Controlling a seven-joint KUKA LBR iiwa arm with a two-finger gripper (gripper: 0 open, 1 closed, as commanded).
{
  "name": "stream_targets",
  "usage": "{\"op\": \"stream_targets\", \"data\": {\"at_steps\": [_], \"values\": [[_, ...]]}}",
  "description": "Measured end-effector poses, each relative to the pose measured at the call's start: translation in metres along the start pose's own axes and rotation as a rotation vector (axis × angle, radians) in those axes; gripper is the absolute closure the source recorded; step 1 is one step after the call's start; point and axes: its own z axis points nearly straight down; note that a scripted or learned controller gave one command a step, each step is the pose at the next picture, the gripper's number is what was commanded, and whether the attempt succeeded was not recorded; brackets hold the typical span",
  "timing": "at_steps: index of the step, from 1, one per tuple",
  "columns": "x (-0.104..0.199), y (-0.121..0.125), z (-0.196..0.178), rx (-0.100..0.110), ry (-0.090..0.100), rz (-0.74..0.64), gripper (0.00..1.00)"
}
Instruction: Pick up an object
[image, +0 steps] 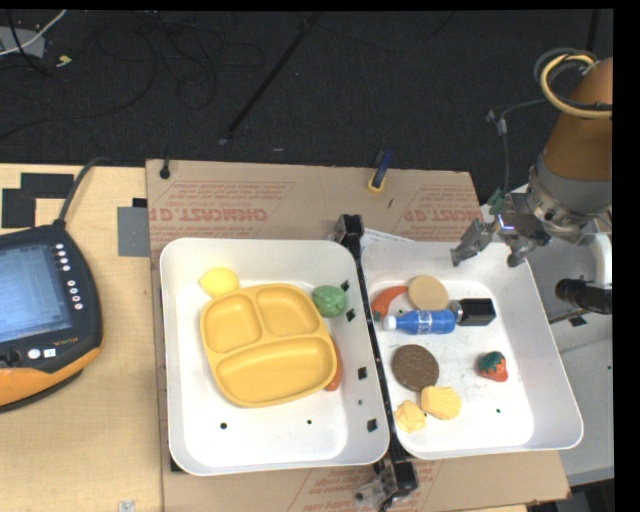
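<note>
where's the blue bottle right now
In the camera view, the blue bottle lies on its side in the right bin, just below the tan disc and above the brown cookie.

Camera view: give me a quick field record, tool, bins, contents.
tool: open, above the right bin's upper right corner, holding nothing
left bin: yellow divided tray, yellow piece, green ball
right bin: blue bottle, tan disc, brown disc, strawberry, black block
</note>
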Motion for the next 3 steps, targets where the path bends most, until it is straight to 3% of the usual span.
{"op": "stream_targets", "data": {"at_steps": [1,2,3], "values": [[0.000,0.000,-0.010,0.001,0.000,-0.001,1.00],[0.095,0.004,0.062,0.007,0.003,-0.005,1.00],[0.127,-0.001,-0.141,-0.015,0.001,-0.003,1.00]]}}
